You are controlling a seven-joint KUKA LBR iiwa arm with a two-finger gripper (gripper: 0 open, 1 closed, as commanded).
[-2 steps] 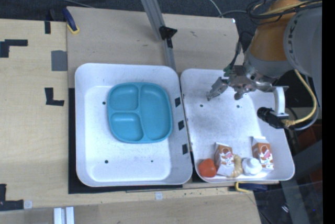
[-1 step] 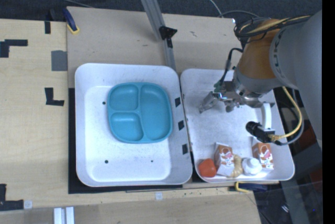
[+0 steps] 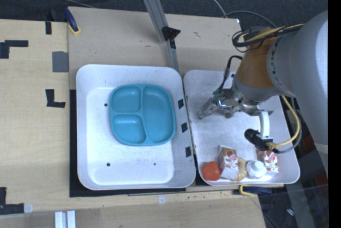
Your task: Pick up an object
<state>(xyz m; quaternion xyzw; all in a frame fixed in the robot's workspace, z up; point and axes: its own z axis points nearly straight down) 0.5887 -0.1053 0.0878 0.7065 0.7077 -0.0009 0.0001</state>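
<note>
My gripper hangs over the upper middle of the right bin, with its fingers spread open and nothing between them. The bin's objects lie apart from it along the front edge. They are an orange-red ball, a red-and-white carton, a small beige piece, a white round-topped item and a second small carton. The grey arm with its orange band comes in from the right.
The left bin holds a teal divided plate. A metal bar slants down to the bins' shared top corner. Black cables loop near the wrist and over the right bin's right side.
</note>
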